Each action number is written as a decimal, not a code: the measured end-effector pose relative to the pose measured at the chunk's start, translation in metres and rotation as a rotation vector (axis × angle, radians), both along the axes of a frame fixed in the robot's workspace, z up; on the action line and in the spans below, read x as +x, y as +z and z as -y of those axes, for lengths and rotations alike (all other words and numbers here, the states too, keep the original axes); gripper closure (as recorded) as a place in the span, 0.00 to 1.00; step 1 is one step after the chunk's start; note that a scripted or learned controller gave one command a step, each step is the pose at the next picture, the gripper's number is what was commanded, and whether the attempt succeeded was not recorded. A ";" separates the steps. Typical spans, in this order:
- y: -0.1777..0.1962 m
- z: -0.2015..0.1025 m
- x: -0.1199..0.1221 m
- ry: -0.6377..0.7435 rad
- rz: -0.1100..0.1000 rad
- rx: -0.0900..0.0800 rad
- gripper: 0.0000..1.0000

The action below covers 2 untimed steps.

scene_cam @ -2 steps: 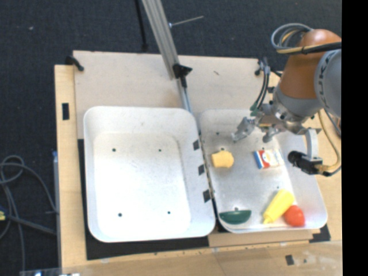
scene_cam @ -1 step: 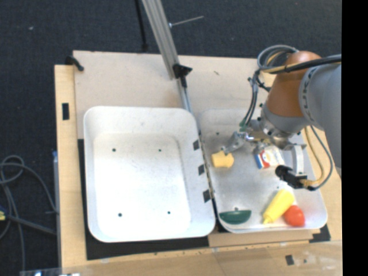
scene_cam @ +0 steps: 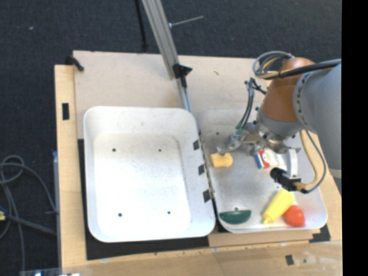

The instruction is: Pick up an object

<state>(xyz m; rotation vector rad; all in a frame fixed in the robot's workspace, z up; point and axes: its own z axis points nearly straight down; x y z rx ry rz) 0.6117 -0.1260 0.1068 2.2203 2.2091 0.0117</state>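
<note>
My gripper (scene_cam: 231,144) hangs low in the right bin (scene_cam: 247,183), near its left wall, at the end of the grey arm with the orange band (scene_cam: 280,99). Just below the gripper lies a small yellow block (scene_cam: 222,160); I cannot tell whether they touch. A red, white and blue object (scene_cam: 264,158) lies under the wrist, partly hidden by it. Along the bin's front edge sit a dark green piece (scene_cam: 235,215), a yellow bottle-shaped item (scene_cam: 278,206) and a red round item (scene_cam: 295,215).
The left bin (scene_cam: 144,177) sits beside the right one, with dark clips along their shared wall. A metal pole (scene_cam: 164,33) slants up from behind the bins. Cables loop around the wrist and out past the right bin's edge.
</note>
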 end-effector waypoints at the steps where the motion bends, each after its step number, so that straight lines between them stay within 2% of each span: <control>1: 0.013 0.001 0.002 -0.005 0.006 0.000 1.00; 2: 0.070 0.012 0.003 0.000 -0.005 -0.001 1.00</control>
